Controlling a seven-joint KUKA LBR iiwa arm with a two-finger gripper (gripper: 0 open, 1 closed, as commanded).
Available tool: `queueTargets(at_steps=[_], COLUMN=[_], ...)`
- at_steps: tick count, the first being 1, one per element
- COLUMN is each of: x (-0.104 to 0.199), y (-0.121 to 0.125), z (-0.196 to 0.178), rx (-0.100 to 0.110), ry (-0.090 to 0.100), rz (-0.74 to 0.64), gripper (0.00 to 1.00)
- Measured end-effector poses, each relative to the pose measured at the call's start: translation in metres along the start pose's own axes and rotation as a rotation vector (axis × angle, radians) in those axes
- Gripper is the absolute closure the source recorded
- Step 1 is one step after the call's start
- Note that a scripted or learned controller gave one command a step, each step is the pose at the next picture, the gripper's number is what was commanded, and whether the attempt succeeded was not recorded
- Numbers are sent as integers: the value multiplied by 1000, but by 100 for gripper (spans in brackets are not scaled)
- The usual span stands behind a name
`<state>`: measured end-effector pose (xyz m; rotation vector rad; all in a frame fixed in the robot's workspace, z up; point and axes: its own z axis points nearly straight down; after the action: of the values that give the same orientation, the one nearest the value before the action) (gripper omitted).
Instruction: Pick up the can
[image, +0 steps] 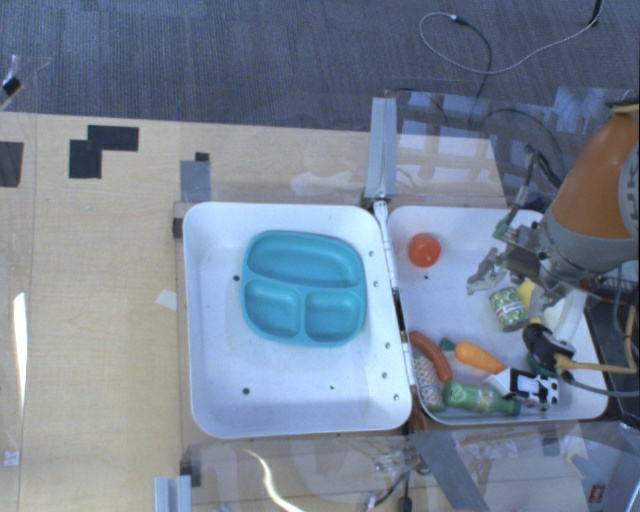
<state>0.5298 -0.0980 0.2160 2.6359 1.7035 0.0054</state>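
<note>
Green and yellow, the small round metal can (508, 307) lies in the right white bin (452, 222); the pincer (500, 268) hangs just above it, maybe released; drop straight down, then squeeze.

Hidden and cut-off parts, right bin

The arm (600, 190) runs off the frame at three o'clock; its wrist covers part of the can (508, 306), and the gripper (510, 268) fingers are too cluttered to read.
</note>
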Motion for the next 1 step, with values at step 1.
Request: queueTargets(at_steps=[1], x=[-25], y=[40], z=[94], rx=[-15], ry=[3], rz=[8], gripper=[0])
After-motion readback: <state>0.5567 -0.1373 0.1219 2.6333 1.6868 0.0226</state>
